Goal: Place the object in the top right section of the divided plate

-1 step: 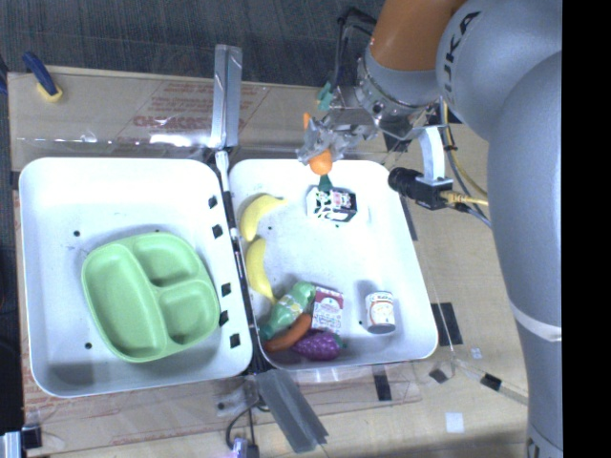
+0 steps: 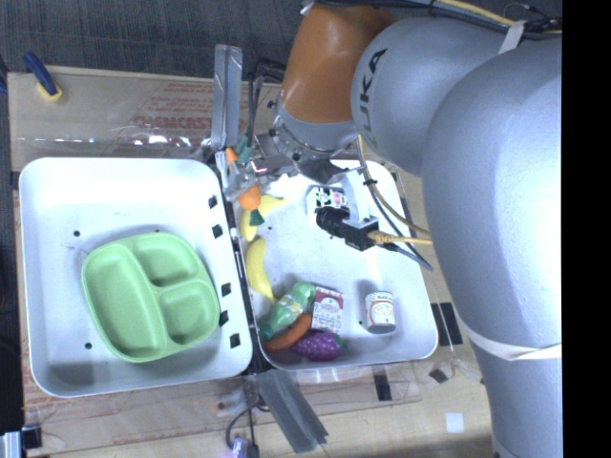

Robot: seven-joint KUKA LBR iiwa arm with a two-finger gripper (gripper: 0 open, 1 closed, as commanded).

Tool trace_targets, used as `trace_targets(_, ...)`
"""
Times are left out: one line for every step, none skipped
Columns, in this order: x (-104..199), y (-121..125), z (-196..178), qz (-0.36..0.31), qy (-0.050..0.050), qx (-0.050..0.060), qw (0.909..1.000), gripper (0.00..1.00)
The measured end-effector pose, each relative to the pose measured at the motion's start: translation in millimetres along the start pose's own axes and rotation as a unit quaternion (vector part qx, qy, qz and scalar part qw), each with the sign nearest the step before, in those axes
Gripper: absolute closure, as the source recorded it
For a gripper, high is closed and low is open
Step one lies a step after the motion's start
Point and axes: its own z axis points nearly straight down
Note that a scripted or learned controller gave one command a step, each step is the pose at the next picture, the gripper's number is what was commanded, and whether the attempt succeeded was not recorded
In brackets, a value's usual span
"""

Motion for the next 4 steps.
trace_targets(57.5,-42.2,34.0,0.096,0.000,0.001,0.9954,1.00)
trace_targets(112.7,-107.8,56.8,0.092,-0.001,0.001,0.9957,1.00)
trace_targets(67.9,-126.3,40.8,0.119,0.000,0.000,0.9929,1.00)
trace_targets(68.0,-126.3,40.8,0.119,0.000,0.000,0.9929,0.00)
